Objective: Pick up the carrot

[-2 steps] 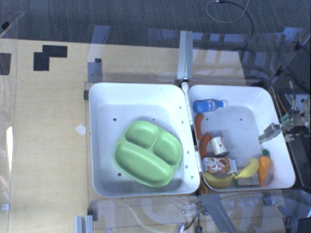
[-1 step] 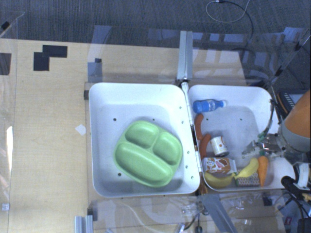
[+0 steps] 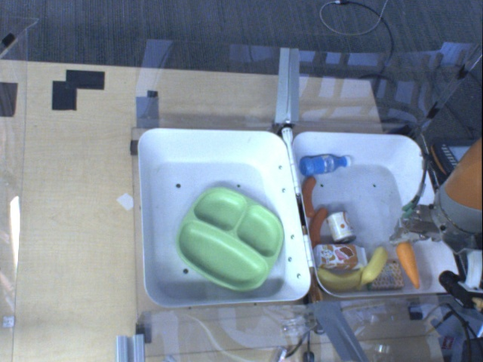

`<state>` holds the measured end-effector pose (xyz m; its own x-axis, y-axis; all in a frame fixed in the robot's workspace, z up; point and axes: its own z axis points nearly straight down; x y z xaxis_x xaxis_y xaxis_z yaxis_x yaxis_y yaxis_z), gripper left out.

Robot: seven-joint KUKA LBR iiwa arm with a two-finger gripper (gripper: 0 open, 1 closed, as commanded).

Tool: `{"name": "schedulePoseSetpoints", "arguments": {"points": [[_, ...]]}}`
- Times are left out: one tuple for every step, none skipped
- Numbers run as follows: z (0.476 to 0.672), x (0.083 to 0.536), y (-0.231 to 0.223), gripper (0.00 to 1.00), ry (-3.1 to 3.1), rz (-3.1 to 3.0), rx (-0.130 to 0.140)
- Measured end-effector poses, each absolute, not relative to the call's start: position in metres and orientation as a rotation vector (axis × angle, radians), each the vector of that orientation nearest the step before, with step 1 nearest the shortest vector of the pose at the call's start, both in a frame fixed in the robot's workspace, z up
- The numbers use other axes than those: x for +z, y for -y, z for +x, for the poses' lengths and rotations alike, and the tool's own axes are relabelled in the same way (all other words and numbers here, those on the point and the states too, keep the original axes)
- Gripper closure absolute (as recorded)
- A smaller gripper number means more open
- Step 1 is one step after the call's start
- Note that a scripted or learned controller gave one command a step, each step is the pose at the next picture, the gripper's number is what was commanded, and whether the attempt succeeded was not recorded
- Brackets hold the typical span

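Note:
The orange carrot (image 3: 408,263) lies in the front right corner of the right bin (image 3: 377,153), its tip pointing toward the front edge. My gripper (image 3: 413,228) hangs right over the carrot's upper end, at the bin's right wall. Whether it touches the carrot I cannot tell. The grey arm with its orange band (image 3: 462,188) reaches in from the right.
Beside the carrot lie a banana (image 3: 353,275), a brown mesh block (image 3: 388,278), a snack packet (image 3: 336,256), a small can (image 3: 339,226), two sausages (image 3: 313,210) and a blue bottle (image 3: 323,164). A green divided plate (image 3: 230,237) sits in the left bin (image 3: 158,202).

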<state>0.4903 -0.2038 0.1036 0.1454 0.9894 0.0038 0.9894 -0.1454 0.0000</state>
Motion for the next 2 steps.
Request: {"name": "schedulePoseSetpoints", "arguments": {"points": [[0.492,0.112,0.203,1.00,2.056,-2.371,-0.006],[0.537,0.095,0.185,1.00,2.270,-2.173,-0.002]]}}
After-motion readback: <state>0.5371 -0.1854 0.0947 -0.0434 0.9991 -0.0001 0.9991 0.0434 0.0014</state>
